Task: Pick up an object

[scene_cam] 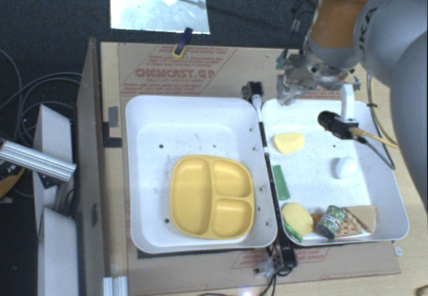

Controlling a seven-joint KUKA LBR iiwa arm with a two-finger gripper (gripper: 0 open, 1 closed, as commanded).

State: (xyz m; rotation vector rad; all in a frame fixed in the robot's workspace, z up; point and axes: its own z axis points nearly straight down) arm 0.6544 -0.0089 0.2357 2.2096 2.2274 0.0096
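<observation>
My gripper (289, 93) hangs over the far left corner of the right bin (381, 184), under the orange-banded wrist. Nothing shows in its grasp. Just below it, toward the front, a pale yellow flat piece (288, 143) lies on the bin floor. A small white ball (345, 167) rests to the right of the middle. Along the left wall lies a green strip (280, 181). At the front sit a yellow rounded object (298, 218), a small green can (330, 222) on its side and a triangular pizza-like piece (358, 219).
The left bin (154, 127) holds a yellow divided plate (212, 196). The divider between the bins runs close to the left of the gripper. The arm's grey bulk overhangs the right bin's far right side. Cables and metal parts lie left of the bench.
</observation>
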